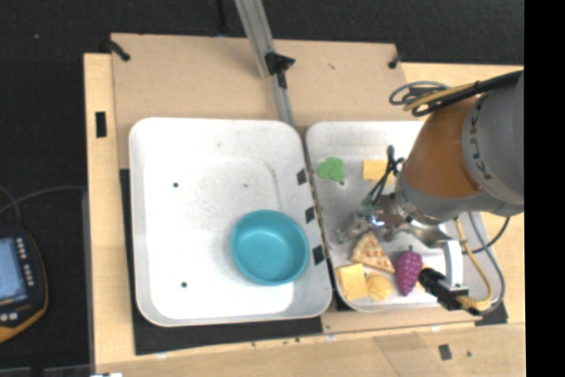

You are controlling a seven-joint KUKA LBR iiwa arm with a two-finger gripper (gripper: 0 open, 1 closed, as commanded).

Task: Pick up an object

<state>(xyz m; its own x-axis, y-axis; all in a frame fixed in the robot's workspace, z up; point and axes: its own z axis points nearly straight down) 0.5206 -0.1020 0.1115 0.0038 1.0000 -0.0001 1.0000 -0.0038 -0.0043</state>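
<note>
The gripper [366, 223] hangs low in the right bin [353, 137] above the pizza slice [374, 256] (grip unreadable); best to descend squarely, avoiding the purple grapes [407, 271].

Evenly, brightly lit from overhead; faint shadows only, white bins [212, 146] nearly washed out (mild glare), overall soft, slightly blurred.
</note>
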